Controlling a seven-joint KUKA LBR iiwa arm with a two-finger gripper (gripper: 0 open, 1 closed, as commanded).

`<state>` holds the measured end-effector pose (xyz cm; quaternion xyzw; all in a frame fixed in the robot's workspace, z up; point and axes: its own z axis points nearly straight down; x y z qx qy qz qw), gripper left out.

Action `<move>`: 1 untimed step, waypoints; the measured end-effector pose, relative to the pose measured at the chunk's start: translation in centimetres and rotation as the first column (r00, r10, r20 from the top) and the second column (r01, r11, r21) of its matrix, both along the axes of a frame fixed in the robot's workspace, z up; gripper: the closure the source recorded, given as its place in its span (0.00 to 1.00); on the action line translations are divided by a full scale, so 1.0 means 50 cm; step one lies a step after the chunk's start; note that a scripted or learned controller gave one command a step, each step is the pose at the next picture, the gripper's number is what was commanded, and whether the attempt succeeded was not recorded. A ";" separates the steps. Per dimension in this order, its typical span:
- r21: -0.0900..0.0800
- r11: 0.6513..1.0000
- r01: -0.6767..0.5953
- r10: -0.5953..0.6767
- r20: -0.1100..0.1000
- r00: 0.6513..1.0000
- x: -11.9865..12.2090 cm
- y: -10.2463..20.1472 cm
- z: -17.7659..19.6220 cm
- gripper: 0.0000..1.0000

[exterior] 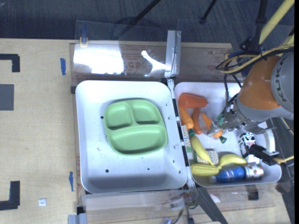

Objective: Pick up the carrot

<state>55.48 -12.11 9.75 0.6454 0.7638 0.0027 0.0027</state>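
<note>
The carrot (187,117) is a slim orange piece lying lengthwise along the left wall of the right bin (212,91). Just behind it rests a broader orange toy (192,100). A second small orange piece (206,122) lies to the carrot's right. My gripper (220,126) hangs low over the middle of the right bin, to the right of the carrot and apart from it. A tiny orange bit (216,134) shows right under its tip. Nothing is clearly held.
The left bin (88,125) holds a green divided plate (135,126). In the right bin's front lie a banana (200,149), another yellow fruit (218,165), a blue bottle (234,174) and a black-and-white toy (246,139). A metal divider (172,55) stands behind the bins.
</note>
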 end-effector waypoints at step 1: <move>-0.001 0.995 0.099 -0.099 -0.008 0.995 -0.017 0.067 0.174 1.00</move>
